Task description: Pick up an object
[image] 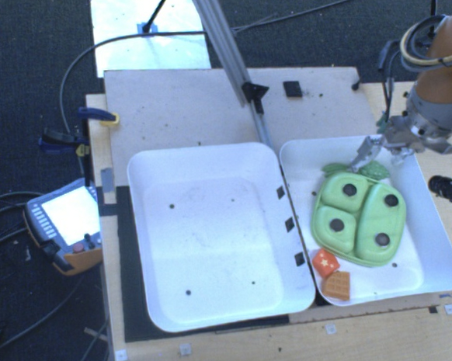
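Note:
The right bin holds a light green divided plate with dark dots in its sections. A small dark green piece lies at the plate's far edge. A red block with a star and an orange ridged block sit at the bin's near left corner. My gripper hangs over the far part of the right bin, just above the dark green piece. Its fingers are spread open, and nothing is held between them.
The left bin stands beside the right one, with dark clips along the shared wall. A slanted metal pole crosses the back board. A teach pendant and cables lie on the floor at left.

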Controlling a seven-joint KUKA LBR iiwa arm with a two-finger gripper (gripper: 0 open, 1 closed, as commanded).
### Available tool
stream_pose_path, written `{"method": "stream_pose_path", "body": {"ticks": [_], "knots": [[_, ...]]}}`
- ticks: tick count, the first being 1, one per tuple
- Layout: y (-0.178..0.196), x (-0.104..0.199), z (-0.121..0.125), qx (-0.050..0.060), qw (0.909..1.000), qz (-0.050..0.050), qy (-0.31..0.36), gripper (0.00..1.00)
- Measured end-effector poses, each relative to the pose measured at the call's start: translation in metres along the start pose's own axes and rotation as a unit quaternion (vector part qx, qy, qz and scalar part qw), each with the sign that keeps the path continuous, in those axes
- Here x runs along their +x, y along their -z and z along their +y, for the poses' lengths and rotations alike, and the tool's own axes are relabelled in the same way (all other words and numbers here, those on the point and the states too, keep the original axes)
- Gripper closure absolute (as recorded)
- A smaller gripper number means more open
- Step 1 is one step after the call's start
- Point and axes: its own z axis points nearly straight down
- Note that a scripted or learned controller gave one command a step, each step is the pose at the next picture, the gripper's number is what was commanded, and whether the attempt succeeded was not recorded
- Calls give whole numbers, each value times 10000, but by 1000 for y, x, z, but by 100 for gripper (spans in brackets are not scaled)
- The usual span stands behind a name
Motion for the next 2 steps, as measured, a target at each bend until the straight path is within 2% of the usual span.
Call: {"method": "stream_pose_path", "body": {"ticks": [1, 2], "knots": [[-44, 1, 8, -14, 10000, -3, 17, 0], [-67, -1, 6, -80, 10000, -20, 13, 0]]}}
